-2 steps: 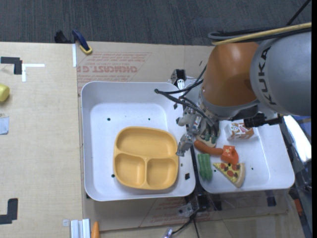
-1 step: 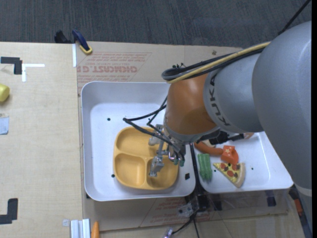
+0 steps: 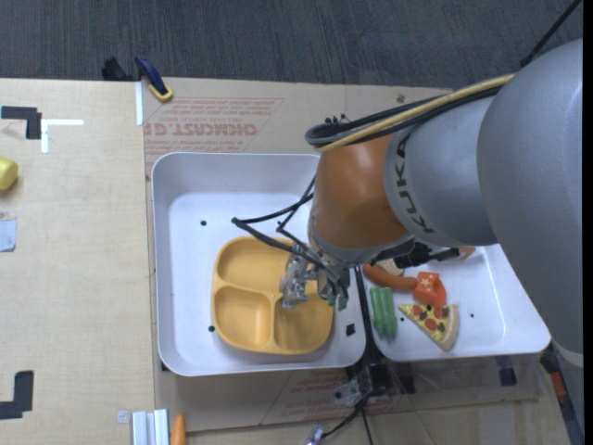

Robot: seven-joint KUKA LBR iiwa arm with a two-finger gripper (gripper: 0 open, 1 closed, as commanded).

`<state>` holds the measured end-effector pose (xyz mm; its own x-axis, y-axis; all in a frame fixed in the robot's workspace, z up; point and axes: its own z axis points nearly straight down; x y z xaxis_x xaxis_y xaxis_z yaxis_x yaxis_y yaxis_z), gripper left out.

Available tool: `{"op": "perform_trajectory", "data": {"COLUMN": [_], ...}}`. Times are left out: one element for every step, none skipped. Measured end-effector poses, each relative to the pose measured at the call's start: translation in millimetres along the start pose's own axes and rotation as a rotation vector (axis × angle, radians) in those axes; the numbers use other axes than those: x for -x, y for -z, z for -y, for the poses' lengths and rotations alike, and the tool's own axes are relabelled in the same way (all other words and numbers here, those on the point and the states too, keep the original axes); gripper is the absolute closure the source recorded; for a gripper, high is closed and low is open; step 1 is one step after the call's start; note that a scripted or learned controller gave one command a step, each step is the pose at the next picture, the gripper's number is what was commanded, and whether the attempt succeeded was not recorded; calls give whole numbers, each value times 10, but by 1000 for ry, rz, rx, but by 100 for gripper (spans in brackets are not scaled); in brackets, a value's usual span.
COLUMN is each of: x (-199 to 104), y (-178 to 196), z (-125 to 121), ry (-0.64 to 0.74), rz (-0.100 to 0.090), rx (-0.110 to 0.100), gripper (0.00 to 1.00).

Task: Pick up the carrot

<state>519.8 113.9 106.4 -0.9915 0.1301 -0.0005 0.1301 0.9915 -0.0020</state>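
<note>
From my feed I take the yellow divided plate (image 3: 243, 295) as my landmark; it sits in the left white bin (image 3: 181, 276), filling most of that bin's floor. The gripper (image 3: 298, 286) hangs over the plate's right edge, above the divider, and I cannot tell whether the claw is released or clenched, since the metal parts blur together; I see nothing between them. The carrot (image 3: 387, 275) lies to the right of the plate, across the rim in the right white bin (image 3: 505, 318), partly under the arm's orange band (image 3: 357, 197). Just right of the plate's lower corner stands a green piece (image 3: 383, 311), with a pizza slice (image 3: 432, 322) and a red piece (image 3: 430, 288) farther right
</note>
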Motion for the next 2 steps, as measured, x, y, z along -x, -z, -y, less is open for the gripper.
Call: {"op": "perform_trajectory", "data": {"x": [84, 103], "y": [370, 463], "z": [-183, -184], "ry": [-208, -206], "rz": [2, 6], "rx": [2, 2], "gripper": [100, 100]}}
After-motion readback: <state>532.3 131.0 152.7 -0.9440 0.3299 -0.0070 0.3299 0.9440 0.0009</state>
